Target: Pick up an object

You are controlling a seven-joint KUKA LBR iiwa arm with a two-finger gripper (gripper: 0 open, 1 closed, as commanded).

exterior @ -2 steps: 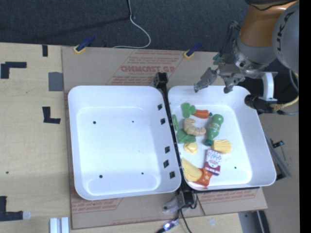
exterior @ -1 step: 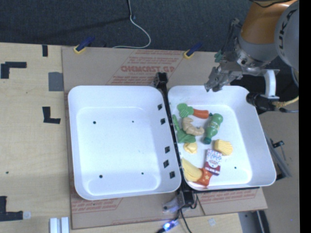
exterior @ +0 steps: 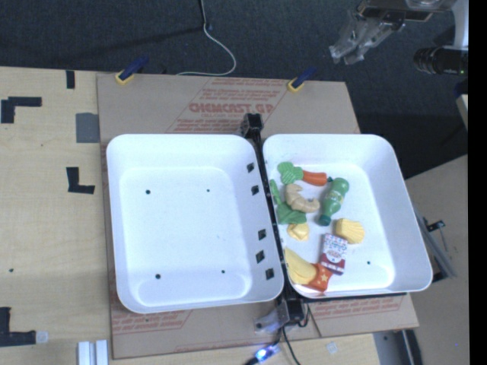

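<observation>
The end effector is positioned at the upper right of the camera view, above the dark floor area beyond the worktop, well apart from both bins; this is judged to be a parked or approach position that leaves the bins unobstructed for the overhead camera. Whether its fingers are apart or together cannot be determined, as the part is blurred and pale; nothing is visible between them. The candidate objects all lie in the right bin, clustered toward its left half, near the divider where the two bins meet. They include a green bottle lying tilted, an orange carrot touching a green leafy piece, a beige curled piece, a yellow ridged piece, a red-and-white carton and a yellow banana near the front wall. The left bin sits beside it on a cardboard sheet that is clipped in place at its far edge, presumably to keep the bins from shifting. The pick is judged not yet begun. The yellow ridged piece and the carton have free space to their right and appear the easier targets; the crowded pieces at the divider risk a fouled grasp.
</observation>
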